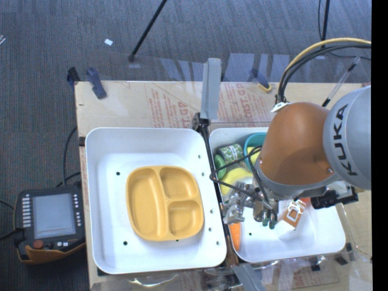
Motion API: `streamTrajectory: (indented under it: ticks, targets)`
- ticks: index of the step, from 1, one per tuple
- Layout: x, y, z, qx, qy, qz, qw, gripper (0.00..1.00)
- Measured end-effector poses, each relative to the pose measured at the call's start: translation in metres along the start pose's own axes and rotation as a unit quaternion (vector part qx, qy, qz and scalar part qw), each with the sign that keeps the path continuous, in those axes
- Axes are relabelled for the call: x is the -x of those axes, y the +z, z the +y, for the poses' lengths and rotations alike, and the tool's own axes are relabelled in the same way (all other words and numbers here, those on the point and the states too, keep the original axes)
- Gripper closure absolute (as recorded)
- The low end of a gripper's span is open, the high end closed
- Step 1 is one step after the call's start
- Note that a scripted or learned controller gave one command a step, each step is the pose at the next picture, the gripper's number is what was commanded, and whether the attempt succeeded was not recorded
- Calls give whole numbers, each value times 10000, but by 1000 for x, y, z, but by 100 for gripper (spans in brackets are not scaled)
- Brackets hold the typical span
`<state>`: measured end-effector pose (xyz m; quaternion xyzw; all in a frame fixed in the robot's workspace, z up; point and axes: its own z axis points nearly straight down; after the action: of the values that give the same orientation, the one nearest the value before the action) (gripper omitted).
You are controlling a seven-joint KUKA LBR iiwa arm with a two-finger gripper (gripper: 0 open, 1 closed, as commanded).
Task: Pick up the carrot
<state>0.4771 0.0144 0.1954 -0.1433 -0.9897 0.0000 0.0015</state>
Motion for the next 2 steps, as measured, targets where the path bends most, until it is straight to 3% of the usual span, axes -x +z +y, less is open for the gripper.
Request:
streamTrajectory:
  ticks: [1,2]
  targets:
    - [0,0,0,0,-7,4,10000,0]
    - [-8,9,19,0,-1367,3,9906,0]
